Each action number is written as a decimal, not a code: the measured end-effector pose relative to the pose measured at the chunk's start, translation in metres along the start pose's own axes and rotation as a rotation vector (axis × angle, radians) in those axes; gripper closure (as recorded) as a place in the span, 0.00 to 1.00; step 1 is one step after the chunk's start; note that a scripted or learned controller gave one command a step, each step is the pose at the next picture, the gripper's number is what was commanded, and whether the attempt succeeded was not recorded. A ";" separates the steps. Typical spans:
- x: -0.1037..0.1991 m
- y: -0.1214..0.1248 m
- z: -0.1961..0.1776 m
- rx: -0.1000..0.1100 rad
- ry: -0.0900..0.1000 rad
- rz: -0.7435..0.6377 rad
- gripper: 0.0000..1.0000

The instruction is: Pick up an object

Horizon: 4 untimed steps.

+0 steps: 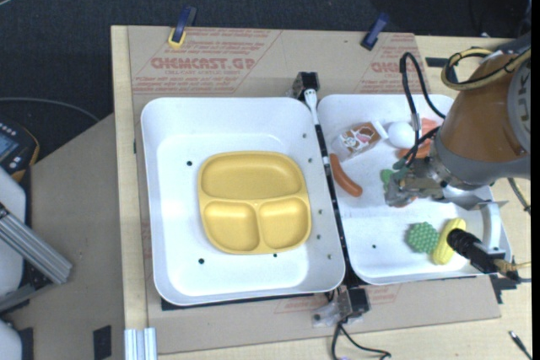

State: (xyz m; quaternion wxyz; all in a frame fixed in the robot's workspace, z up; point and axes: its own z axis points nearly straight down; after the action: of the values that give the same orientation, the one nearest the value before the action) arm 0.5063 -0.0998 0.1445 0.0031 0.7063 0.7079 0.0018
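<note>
On the tabletop the arm's tool hangs low near the middle of the right-hand shallow white plastic bin; from where I stand I cannot tell whether it is open or closed. Just at its nine o'clock a small dark green piece peeks out, partly hidden. Further toward nine o'clock lies a smooth orange-red sausage-shaped toy, its long axis running from about eleven o'clock to five o'clock, close to the bin's wall. Toward eleven o'clock sits a crinkled white and brown packet, with a glossy white egg-shaped ball just beside it. At five o'clock a knobbly green lump touches a rounded yellow piece. The left-hand white bin holds a yellow three-part plastic plate.
</note>
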 end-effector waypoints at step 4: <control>0.048 0.092 -0.081 0.002 0.002 -0.002 1.00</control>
State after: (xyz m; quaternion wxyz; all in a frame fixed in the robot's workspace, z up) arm 0.5976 -0.0514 0.2259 0.0018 0.7055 0.7087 0.0016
